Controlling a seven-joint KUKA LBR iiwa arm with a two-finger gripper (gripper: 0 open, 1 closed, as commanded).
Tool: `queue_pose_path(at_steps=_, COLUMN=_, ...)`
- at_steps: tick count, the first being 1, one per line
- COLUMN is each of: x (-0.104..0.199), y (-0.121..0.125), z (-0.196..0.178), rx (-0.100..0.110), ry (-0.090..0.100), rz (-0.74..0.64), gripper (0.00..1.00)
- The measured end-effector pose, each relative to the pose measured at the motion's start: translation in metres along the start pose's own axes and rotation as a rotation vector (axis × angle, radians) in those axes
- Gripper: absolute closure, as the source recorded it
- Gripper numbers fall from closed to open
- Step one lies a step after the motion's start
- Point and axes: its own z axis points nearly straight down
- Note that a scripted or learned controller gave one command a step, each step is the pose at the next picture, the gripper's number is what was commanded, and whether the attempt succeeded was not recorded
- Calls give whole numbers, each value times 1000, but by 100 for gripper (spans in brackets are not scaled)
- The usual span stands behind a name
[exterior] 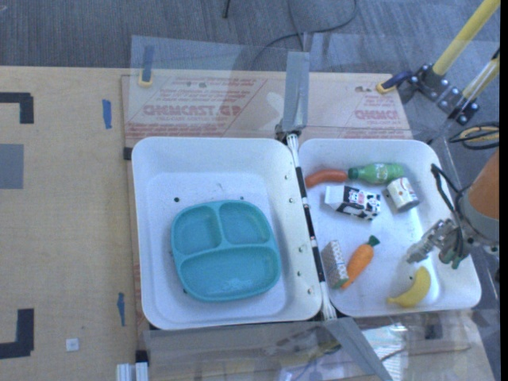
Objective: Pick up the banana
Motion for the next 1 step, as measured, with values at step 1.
queue_pose_path(at_steps=1, x=0, y=0, z=0, rx=0, ry=0, rz=0, gripper=0)
